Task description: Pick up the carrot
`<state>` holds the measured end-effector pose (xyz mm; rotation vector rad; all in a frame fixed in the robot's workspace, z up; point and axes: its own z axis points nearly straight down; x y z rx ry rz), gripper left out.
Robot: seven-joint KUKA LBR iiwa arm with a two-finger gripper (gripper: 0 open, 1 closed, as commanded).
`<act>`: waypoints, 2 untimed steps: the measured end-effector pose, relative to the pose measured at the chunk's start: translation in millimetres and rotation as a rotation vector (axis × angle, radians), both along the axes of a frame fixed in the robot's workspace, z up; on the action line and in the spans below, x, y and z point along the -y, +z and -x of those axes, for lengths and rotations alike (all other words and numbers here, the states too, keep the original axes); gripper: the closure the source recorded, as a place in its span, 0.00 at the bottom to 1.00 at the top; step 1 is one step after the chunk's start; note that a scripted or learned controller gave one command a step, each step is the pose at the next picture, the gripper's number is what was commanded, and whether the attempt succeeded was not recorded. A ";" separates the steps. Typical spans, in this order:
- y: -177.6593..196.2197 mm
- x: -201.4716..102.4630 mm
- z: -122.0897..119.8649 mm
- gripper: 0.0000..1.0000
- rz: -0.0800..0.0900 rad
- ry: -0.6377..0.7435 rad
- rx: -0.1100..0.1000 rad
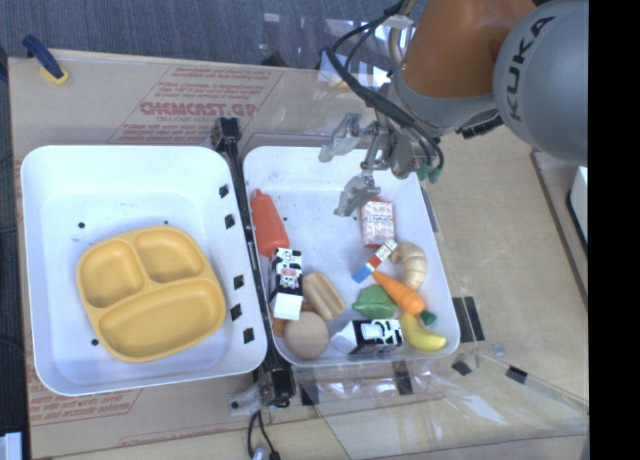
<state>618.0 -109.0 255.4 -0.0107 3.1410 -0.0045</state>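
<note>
Gripper (357,191) hangs over the right bin's (262,163) far half, fingers slightly apart and clamped on nothing, presumably staged for descent. Carrot (399,294) lies below it toward the near rim, wedged between a croissant (411,263) and green leaf (373,301). Neighbours crowd its tip, obscuring a clean grasp line.

Both bins (60,178) look like smooth white plastic with a slight sheen. Yellow divided plate (150,293), lower left, matt plastic. Carrot (400,295) smooth orange plastic, faintly glossy. Banana (423,336) glossy yellow plastic. Bench top (190,103), upper left, brown printed cardboard, matt. Gripper (357,191) bare grey metal, dull. Arm (550,58), upper right, smooth grey shell with a satin orange band.
</note>
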 end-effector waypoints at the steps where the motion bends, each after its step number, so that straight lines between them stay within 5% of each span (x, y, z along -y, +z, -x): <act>1: -16.7 46.7 68.5 0.00 -0.001 0.339 -0.003; 2: -153.6 97.8 104.7 0.00 -0.001 0.418 0.004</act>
